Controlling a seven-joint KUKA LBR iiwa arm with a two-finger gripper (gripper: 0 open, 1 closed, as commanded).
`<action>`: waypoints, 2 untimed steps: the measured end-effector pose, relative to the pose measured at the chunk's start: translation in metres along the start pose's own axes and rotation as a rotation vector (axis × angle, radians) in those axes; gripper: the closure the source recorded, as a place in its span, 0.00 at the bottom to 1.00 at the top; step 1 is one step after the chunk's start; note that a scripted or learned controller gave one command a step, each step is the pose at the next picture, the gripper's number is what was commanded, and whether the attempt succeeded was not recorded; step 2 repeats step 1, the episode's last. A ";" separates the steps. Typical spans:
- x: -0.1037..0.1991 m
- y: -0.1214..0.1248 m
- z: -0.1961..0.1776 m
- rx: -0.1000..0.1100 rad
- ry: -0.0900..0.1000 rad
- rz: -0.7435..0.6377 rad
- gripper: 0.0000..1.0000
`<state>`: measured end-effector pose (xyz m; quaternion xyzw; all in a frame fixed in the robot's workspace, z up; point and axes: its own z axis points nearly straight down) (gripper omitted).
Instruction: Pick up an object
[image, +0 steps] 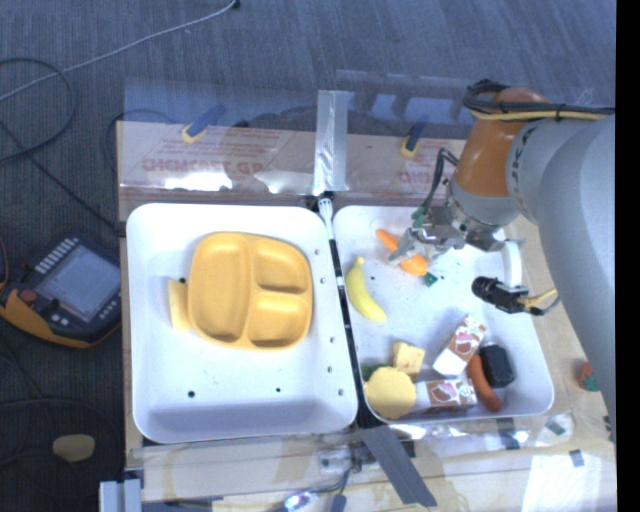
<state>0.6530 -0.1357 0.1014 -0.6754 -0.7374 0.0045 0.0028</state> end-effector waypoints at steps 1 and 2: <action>0.065 -0.074 -0.110 -0.009 0.003 0.010 1.00; 0.065 -0.074 -0.110 -0.009 0.003 0.010 1.00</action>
